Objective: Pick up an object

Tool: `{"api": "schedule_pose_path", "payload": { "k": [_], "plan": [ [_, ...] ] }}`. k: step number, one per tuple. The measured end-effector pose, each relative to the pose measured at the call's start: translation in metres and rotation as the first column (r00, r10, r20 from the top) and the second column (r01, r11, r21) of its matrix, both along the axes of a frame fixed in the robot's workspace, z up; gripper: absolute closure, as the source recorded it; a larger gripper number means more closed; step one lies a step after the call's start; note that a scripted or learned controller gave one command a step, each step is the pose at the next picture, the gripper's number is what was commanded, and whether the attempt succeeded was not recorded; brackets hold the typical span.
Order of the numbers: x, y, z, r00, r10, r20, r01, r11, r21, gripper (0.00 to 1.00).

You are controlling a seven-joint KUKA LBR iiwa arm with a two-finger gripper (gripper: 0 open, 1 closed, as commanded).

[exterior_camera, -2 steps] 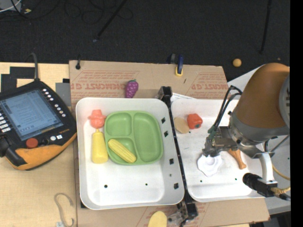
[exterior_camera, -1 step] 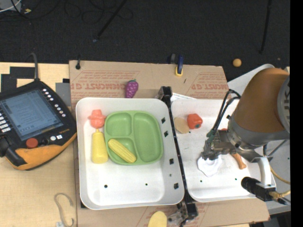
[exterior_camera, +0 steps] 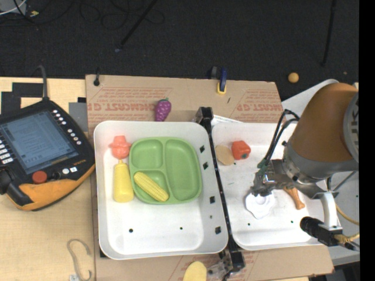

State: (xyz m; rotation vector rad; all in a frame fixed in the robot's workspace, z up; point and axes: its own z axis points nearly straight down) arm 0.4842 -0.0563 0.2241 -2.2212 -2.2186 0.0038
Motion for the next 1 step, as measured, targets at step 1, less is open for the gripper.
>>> {"api": "schedule_pose_path", "payload": {
  "k": [1],
  "plan": [
    [0.0026, 0.0050, -0.0072, 1.000, 0.000, -0.002, 0.000, 1.000, 0.001, 1.00]
  ]
}}
